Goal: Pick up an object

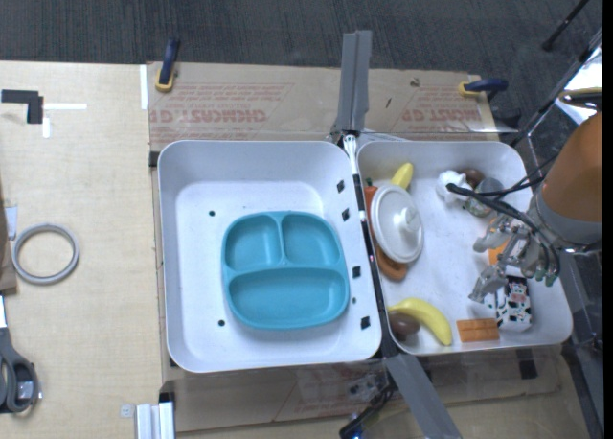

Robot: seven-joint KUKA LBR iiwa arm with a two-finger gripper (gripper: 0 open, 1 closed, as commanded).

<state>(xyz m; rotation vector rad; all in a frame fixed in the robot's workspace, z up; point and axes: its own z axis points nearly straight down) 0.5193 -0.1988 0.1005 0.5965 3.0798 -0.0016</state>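
Observation:
My gripper (498, 269) hangs low over the right part of the right bin (450, 247), and the orange band of the arm sits at the view's right edge. Its metal fingers (487, 283) point down and left, spread apart, with nothing between them. Just below them lies a black-and-white spotted toy (517, 305). An orange block (477, 331) lies at the bin's front. A yellow banana (428, 318) rests front left, beside a dark brown piece (404, 329). A white lidded bowl (397, 224) stands at the left wall.
The left bin (187, 255) holds a teal divided plate (284, 269). A small yellow object (402, 175) and a white-brown item (457, 183) lie at the right bin's back. A tape ring (43, 253) and scissors (14, 381) lie on the bench's left.

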